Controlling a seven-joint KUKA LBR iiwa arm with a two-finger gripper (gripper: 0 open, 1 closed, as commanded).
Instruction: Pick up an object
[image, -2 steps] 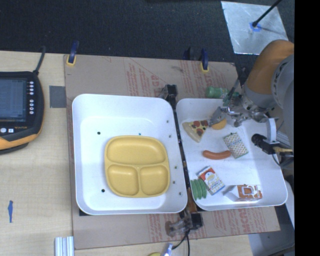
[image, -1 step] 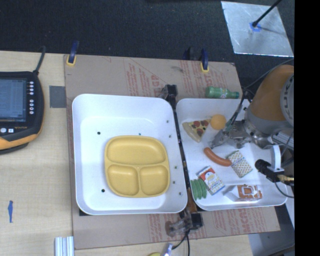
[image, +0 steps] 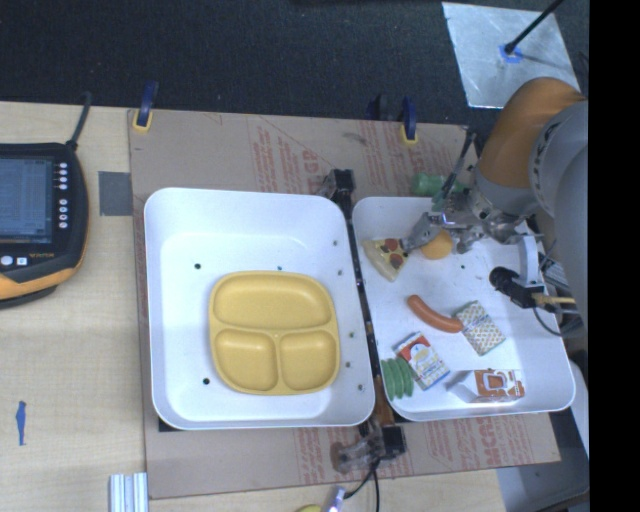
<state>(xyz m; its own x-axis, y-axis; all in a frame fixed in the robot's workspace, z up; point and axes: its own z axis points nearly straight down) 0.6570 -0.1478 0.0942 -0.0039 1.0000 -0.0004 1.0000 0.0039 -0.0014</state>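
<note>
Two white bins lie side by side on the worktop (image: 90, 380); the left bin (image: 180, 230) carries a yellow divided tray (image: 272, 332), and the right bin (image: 560, 385) carries the small things. The hand (image: 437, 232) is low over the upper left part of the right bin, between a pizza slice (image: 384, 256) and a small orange object (image: 437, 248) that touches it or lies just beside it. I cannot tell if the hand is apart or together, because the metal parts hide each other from this angle.

The orange object seems to be the target, though it is partly covered. To do this step well, I think the hand should come straight down with the object centred, not pushing it against the pizza slice. The object looks round and may roll away. The sausage (image: 434, 314), the silver packet (image: 481, 328), the carton (image: 424, 361), the green thing (image: 399, 378) and the red and white packet (image: 497, 384) lie lower in the frame, well apart from the hand.
</note>
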